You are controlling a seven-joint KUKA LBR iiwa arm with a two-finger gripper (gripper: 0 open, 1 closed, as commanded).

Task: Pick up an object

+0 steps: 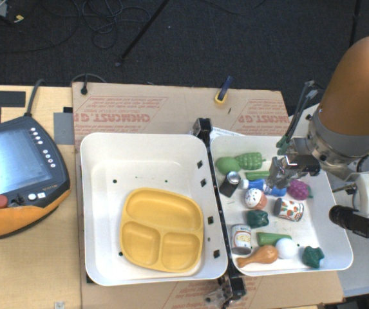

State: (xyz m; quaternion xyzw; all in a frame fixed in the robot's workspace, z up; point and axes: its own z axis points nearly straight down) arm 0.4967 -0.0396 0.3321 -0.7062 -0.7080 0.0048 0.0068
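The right bin [346,253] is crowded: toys lie close together from the green corn-like toy [239,163] near its back edge to the drumstick toy [259,256] at its front edge, with narrow gaps only. The left bin [107,153] has open floor along its back and left edges; a yellow divided tray [161,227] fills its front right.

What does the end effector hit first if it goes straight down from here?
Likely the small blue piece right under the end effector, between the egg toy and the purple toy. Depth is unclear from this slant.
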